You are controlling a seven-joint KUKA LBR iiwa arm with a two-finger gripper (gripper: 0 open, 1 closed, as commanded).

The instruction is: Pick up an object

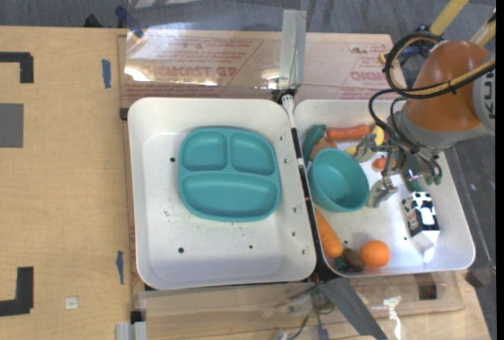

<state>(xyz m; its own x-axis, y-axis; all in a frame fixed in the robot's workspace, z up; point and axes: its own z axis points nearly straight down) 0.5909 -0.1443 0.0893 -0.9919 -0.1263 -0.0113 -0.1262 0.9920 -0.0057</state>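
The gripper (383,167) is positioned low in the right bin (457,248), just beside the right rim of the teal bowl (339,179). Whether anything is gripped cannot be told. An orange carrot (348,131) is seen behind the bowl, a second carrot (328,234) and an orange ball (376,253) near the front wall, and a black-and-white item (421,214) to the gripper's right. A teal divided plate (230,174) lies in the left bin (150,252). The arm (446,90) enters from the right, wrist angled downward.
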